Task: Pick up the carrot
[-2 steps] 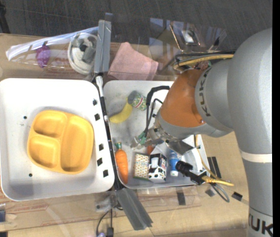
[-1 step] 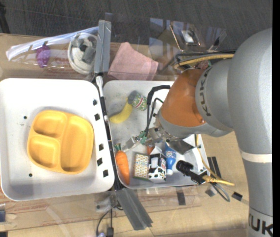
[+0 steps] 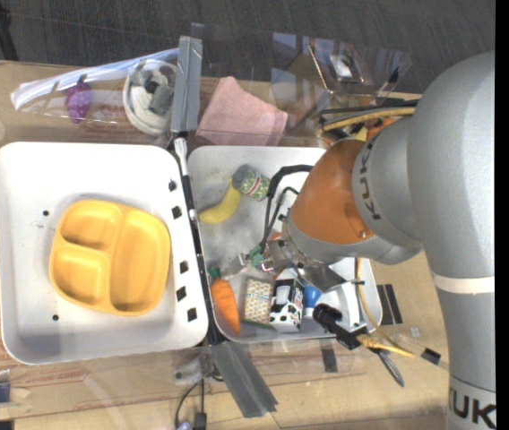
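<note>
Camera view from above shows the arm point(image 3: 389, 195) reaching in from the right of the frame, its orange band bent low over the right bin point(image 3: 202, 240). That posture suits a descent into the clutter at the bin's lower part, and it also hides the arm's working end: the claw point(image 3: 277, 262) sits somewhere beneath the wrist, among cables and small items. Whether it is spread or closed, or has anything in it, I cannot tell.

The carrot point(image 3: 226, 303) lies in the lower-left corner of the right bin, close against the wall that divides the two bins, its orange body running up and down the frame with a bit of green at the upper end. It rests on the bin floor, just beside a patterned card point(image 3: 257, 301) and near a black-and-white toy point(image 3: 281, 312). It lies to the lower left of the claw, near but apart, with nothing gripping it.

A banana point(image 3: 221, 206) lies higher in the same bin. The left bin point(image 3: 21, 177) carries a yellow divided plate point(image 3: 109, 256), well apart from the work. My judgement is that the pick is not yet made.
</note>
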`<state>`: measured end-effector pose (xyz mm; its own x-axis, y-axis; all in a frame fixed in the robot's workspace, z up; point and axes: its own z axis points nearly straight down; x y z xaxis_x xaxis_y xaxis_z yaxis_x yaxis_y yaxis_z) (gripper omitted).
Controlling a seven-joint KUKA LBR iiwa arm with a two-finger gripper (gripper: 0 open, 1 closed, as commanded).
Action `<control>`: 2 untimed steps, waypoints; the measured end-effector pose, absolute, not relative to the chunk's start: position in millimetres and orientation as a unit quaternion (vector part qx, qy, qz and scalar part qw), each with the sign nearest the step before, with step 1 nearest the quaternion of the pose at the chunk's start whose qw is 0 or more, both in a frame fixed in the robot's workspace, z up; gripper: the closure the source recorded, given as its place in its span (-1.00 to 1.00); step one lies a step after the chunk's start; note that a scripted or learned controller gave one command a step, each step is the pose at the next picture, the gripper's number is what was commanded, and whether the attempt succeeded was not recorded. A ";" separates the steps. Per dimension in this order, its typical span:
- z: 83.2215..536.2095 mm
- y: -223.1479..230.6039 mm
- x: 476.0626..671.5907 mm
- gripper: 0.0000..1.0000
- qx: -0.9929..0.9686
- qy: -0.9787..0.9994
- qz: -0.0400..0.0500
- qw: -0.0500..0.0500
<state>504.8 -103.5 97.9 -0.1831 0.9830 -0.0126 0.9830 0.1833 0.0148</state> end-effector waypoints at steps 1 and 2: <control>90.8 -94.2 526.3 -1.00 0.793 0.610 -0.001 -0.002; 90.6 -92.8 494.8 -1.00 0.732 0.681 -0.001 -0.003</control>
<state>494.8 -92.8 90.6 0.0729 0.9973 0.0028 0.9973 -0.0729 -0.0057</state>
